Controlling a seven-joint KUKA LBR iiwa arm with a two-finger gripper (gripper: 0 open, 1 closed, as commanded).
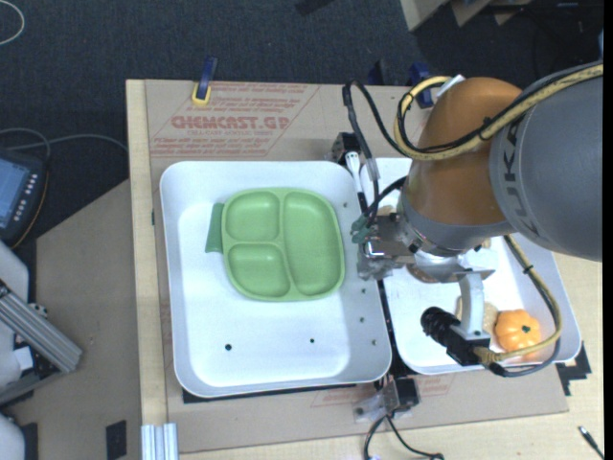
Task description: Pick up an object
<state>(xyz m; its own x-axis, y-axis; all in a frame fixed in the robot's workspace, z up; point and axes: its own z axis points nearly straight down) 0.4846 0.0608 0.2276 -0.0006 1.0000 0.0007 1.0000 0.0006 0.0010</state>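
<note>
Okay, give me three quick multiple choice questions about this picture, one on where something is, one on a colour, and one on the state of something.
1. Where does the green plate lie?
A. in the left bin
B. in the right bin
C. on the floor

2. What colour is the small round thing in the right bin?
A. blue
B. orange
C. purple

3. How does the green plate rest?
A. flat, compartments facing up
B. upside down
C. standing on edge

Answers: 1 A, it sits inside the left bin. 2 B, it is orange beside the arm. 3 A, its three compartments show.
</note>
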